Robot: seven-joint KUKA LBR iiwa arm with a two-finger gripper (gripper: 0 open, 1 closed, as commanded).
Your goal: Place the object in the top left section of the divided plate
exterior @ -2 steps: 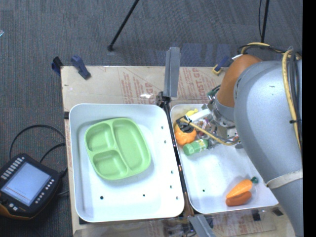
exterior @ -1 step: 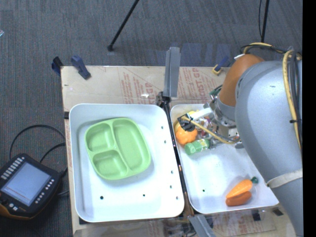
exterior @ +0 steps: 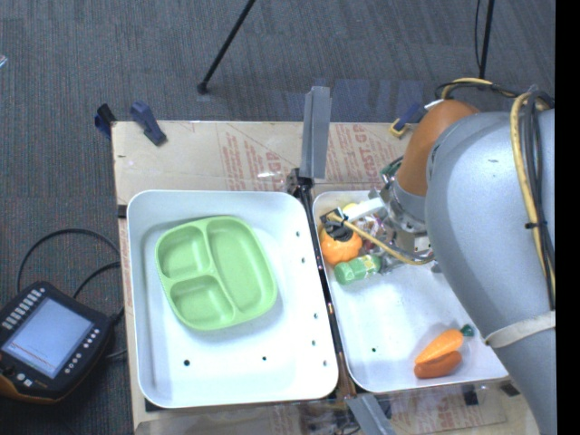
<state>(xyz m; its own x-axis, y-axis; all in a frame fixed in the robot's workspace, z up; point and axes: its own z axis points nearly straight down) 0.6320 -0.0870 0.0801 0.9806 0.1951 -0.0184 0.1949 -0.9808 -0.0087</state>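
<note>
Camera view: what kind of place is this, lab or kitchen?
Probably a robot lab cell, not a kitchen: two white bins on a taped cardboard-topped bench, a teach pendant on grey carpet, and a stand's legs behind. The toy food looks like test props.

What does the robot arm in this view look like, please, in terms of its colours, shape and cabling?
The arm is a bulky, rounded grey body with an orange band above the wrist. Yellow and black cables run along its outside, and another yellow cable loops near the end effector, which looks metallic and cluttered.

Glossy green plastic divided plate (exterior: pixel 216 271) in a smooth white bin (exterior: pixel 145 333); the bench (exterior: pixel 236 148) looks like cardboard.
</note>
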